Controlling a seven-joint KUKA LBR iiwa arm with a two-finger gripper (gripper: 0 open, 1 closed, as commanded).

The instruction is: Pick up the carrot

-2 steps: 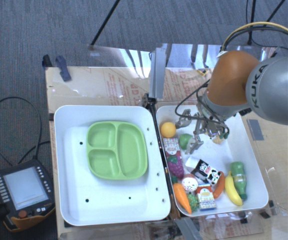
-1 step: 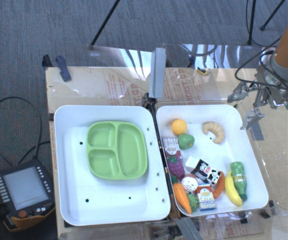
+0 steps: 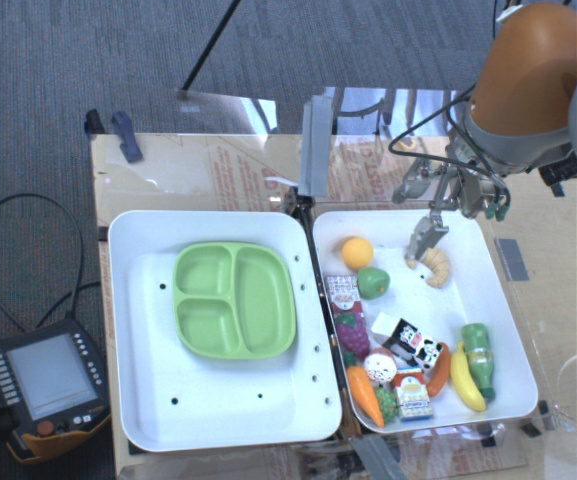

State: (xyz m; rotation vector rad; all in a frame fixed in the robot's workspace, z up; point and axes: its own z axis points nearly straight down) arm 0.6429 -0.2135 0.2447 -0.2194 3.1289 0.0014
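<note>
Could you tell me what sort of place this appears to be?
Probably a robotics lab: a KUKA arm reaches over two white bins of toy food, and a teach pendant lies on the carpet.

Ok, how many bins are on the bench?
2: the left bin holding a green divided plate, and the right bin holding the toy food; none look hidden.

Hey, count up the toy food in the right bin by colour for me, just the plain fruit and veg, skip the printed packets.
Orange: 2, the round orange and the carrot
Green: 2, the apple and the pepper
Yellow: 1, the banana
Purple: 1, the grapes
Total: 6
</note>
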